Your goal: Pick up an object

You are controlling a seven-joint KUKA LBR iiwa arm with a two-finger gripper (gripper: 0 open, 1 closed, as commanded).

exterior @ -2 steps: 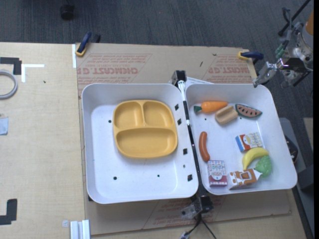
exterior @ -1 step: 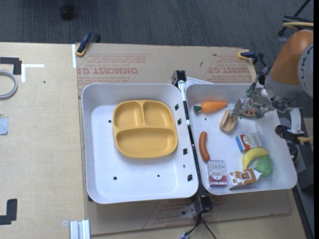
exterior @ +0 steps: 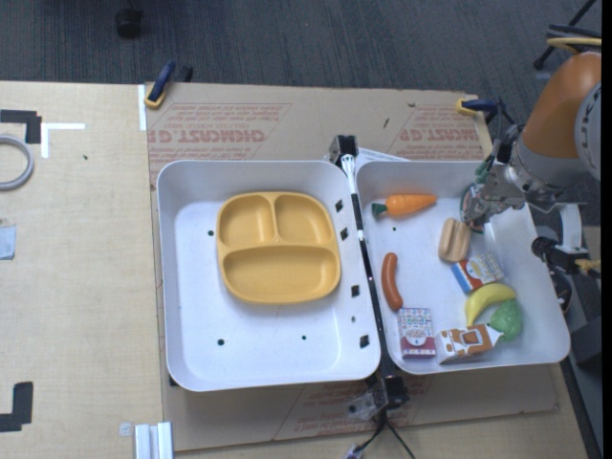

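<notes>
The right bin (exterior: pixel 535 347) holds toy food: an orange carrot (exterior: pixel 408 204) at the back, a tan bread piece (exterior: pixel 454 241), a red sausage (exterior: pixel 390 281), a yellow banana (exterior: pixel 488 301), a green item (exterior: pixel 509 320), a small pink carton (exterior: pixel 416 333), an orange-and-white carton (exterior: pixel 466 343) and a flat red, white and blue packet (exterior: pixel 476 273). My gripper (exterior: pixel 475 208) hangs over the back right of this bin, just above and to the right of the bread piece. Nothing shows between its fingers.
The left bin (exterior: pixel 191 342) holds a yellow divided plate (exterior: pixel 278 248). Black clips (exterior: pixel 344 147) join the bins along the middle. Cardboard (exterior: pixel 249 127) lies under both bins, with clamps at its back corners. The arm's orange band (exterior: pixel 559 113) rises at the right.
</notes>
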